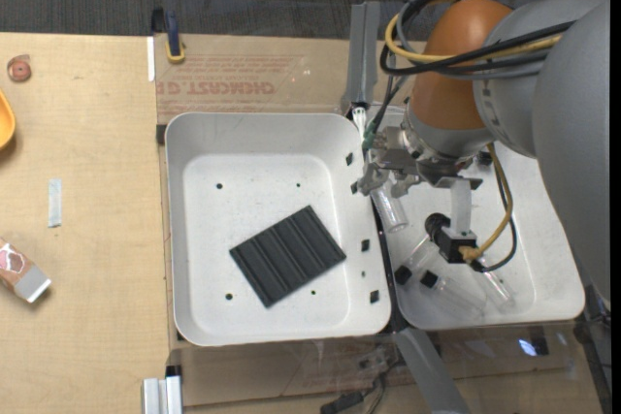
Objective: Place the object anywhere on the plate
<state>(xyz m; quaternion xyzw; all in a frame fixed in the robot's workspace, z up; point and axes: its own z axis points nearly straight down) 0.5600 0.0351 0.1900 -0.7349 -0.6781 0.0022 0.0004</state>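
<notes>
Grey arm [543, 73] reaches in from the right, wrist bent downward

Grey arm [558, 63], orange band, yellow cables

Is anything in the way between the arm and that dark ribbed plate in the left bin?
Nothing visible does. The end effector hangs at the right rim of the left bin, and the dark ribbed plate lies flat on that bin's floor to its lower left, with just bare white floor between them.

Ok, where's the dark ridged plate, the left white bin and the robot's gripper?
Dark grey ridged rectangular plate [288, 255], camera view, its middle.
Left shallow white bin [180, 208], camera view, left wall.
Gripper [408, 230], camera view, between fingertips.
</notes>
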